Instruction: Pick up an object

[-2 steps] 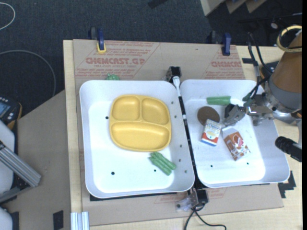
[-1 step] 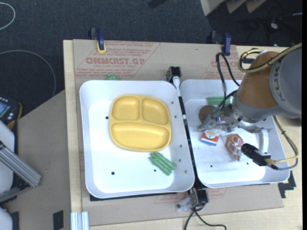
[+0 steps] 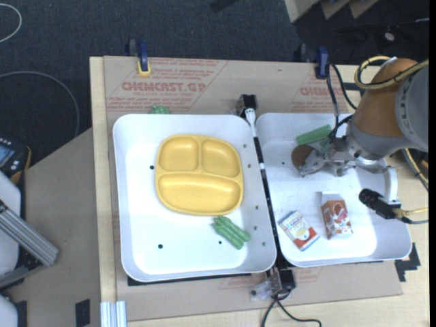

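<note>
My gripper (image 3: pixel 319 163) is low in the far part of the right bin (image 3: pixel 388 245), reaching in from the right. A brown round object (image 3: pixel 300 154) lies right against its left side; whether it is gripped is unclear. Just behind the gripper rests a green flat piece (image 3: pixel 314 135). Nearer the front of this bin lie a red-and-white carton (image 3: pixel 336 218) and a smaller red, white and blue packet (image 3: pixel 298 229). In the left bin (image 3: pixel 133 203) a yellow divided plate (image 3: pixel 199 174) lies flat, with a green pod-like toy (image 3: pixel 231 231) at its front right.
A small green item (image 3: pixel 159 110) sits on the cardboard just behind the left bin's far rim. The ridge between the two bins (image 3: pixel 261 176) runs close to the left of the gripper. Blue clamps (image 3: pixel 142 54) hold the board's far edge.
</note>
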Motion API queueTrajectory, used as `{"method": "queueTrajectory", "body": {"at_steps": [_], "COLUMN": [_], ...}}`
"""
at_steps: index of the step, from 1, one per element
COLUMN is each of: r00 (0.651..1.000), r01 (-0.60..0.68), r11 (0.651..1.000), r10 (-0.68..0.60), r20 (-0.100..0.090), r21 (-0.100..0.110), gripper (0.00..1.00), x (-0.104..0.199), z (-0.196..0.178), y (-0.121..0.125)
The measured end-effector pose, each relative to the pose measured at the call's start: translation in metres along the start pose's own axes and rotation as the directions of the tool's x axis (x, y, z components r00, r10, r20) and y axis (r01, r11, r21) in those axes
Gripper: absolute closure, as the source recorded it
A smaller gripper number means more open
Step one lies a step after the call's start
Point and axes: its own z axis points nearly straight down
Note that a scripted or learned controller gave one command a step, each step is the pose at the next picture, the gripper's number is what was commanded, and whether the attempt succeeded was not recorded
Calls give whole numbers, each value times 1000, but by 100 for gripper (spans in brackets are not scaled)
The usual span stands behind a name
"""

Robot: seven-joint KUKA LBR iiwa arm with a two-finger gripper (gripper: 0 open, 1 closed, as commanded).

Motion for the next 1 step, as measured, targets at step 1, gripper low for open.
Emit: {"method": "queueTrajectory", "body": {"at_steps": [1], "r00": [1000], "r01": [1], "r11": [1000], "r10": [-1], "r20": [-1], "r21": [6], "gripper": [0], "x": [47], "z": [2], "y": [57]}}
